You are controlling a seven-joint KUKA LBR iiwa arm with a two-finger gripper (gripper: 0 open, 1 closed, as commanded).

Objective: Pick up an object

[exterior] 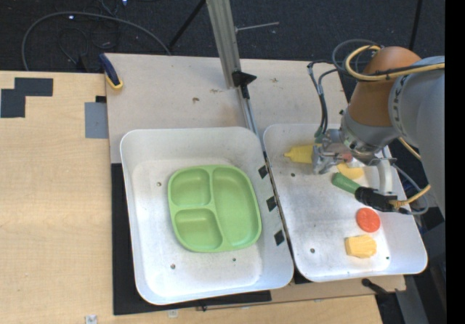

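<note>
The gripper point(325, 158) hangs low over the far part of the right bin point(320, 243). Just to its left lies a yellow pointed piece point(298, 154), perhaps a toy fruit, its long axis running left to right with the narrow tip pointing left, away from the gripper; its right end meets or slips under the gripper, and I cannot tell whether it is clasped. Just right of the gripper sits a pale yellow piece point(351, 172), partly hidden. A green stick-shaped toy point(346, 184) slants away below-right. Farther toward the near edge lie an orange-red round toy point(368, 220) and a yellow block point(361, 246).
</note>
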